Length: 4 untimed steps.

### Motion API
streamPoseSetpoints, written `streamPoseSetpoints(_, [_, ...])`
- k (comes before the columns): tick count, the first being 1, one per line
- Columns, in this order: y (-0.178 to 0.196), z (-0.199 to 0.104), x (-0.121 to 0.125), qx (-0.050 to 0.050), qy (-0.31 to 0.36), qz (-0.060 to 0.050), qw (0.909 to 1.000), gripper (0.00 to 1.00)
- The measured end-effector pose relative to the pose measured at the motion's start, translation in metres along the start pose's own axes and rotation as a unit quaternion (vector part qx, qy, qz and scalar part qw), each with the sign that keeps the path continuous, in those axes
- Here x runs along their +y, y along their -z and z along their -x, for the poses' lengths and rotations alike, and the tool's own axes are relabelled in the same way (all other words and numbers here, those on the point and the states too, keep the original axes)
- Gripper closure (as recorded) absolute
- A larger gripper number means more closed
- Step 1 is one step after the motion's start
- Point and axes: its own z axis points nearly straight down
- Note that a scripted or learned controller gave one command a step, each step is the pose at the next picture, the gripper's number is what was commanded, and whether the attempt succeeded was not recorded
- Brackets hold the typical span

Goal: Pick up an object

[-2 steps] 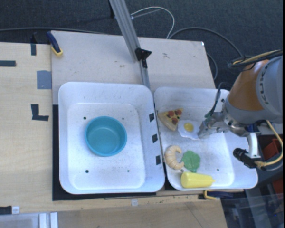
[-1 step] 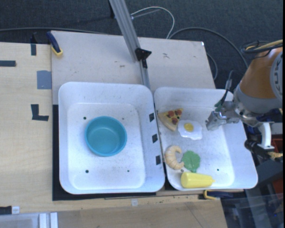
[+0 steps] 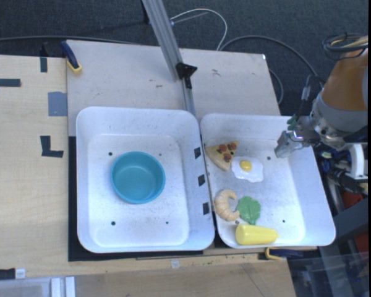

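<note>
Gripper (image 3: 284,146) hangs at 3 o'clock of the right bin (image 3: 315,212); whether its fingers are wide or narrow cannot be told. Candidate objects lie at bin centre: fried egg (image 3: 247,169), pizza slice (image 3: 222,155); shrimp (image 3: 226,205), green leaf (image 3: 249,209) and yellow corn (image 3: 255,234) toward 6 o'clock. Recommend the egg: nearest, standing apart. Centre above, descend vertically.

This looks like a robotics lab rather than a home or kitchen. A pale wooden surface (image 3: 25,184) marked with dark tape pieces (image 3: 49,146) carries two white bins (image 3: 86,228) holding plastic toy food (image 3: 238,184), while loose cables (image 3: 247,42) trail over dark carpet (image 3: 266,5) at the top of the frame. A metal pole (image 3: 164,30) on a black bracket slants in from the upper middle, and the grey arm (image 3: 340,104) enters at the right.
</note>
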Motion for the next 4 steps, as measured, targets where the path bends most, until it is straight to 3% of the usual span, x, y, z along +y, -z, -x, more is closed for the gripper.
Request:
streamPoseSetpoints(1, [0.043,-0.001,-0.003,0.000,0.000,0.000,1.0000,1.00])
streamPoseSetpoints(4, [0.047,-0.162,0.028,0.001,0.002,-0.003,1.0000,1.00])
